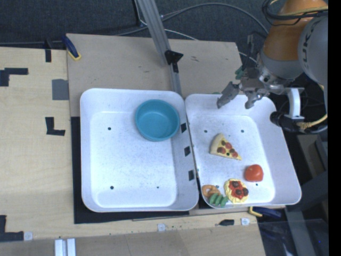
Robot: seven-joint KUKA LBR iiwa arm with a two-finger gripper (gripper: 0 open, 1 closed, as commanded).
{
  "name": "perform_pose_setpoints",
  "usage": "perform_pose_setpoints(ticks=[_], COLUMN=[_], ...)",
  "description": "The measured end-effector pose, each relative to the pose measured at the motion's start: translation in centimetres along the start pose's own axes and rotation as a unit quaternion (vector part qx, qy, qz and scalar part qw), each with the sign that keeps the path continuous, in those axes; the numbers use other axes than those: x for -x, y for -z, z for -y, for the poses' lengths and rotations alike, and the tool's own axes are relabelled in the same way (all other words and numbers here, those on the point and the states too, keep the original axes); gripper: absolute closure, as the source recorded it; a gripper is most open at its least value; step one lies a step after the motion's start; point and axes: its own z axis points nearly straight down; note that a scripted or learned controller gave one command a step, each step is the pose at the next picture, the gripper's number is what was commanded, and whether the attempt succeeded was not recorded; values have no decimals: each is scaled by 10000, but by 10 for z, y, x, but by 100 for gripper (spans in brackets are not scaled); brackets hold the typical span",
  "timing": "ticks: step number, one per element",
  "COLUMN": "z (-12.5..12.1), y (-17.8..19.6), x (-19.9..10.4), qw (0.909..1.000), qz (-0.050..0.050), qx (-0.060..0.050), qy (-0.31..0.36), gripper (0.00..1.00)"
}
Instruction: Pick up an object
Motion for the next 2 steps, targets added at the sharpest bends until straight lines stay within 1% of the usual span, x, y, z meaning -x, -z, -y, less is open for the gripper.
perform_pose_setpoints(ticks=[1,2], z=[4,13], y=[-49,-102], x=[-10,-4], qw=[10000,10000], qz=[-2,-1], qx=[-19,-24], qy=[2,-2], gripper=[0,0])
